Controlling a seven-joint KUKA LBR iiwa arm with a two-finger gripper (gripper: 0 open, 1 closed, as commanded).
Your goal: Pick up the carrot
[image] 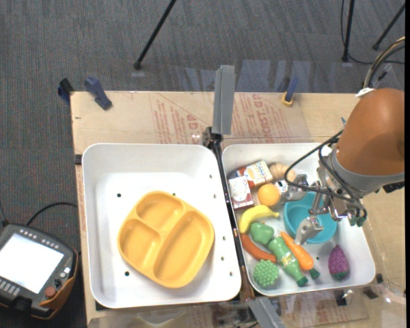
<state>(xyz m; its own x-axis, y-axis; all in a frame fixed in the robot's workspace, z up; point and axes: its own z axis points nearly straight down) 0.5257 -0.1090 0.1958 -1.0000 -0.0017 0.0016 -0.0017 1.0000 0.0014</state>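
Note:
The carrot (298,252) is a small orange cone lying aslant in the right bin (366,251), near its front. It rests against a green bottle (288,260) on its left. My gripper (307,229) hangs just above and behind the carrot, over the near rim of a teal bowl (314,219). The gripper's tip sits a little beyond the carrot's thick end, and nothing shows in its grasp. The grey arm with its orange band (372,134) comes in from the right and covers the bin's far right part.
Crowding the right bin are a banana (256,215), an orange (268,195), a green pepper (262,233), a red sausage (257,250), a green knobbly ball (265,273), purple grapes (338,262) and small boxes (249,181). A yellow divided plate (166,238) lies in the left bin (102,183).

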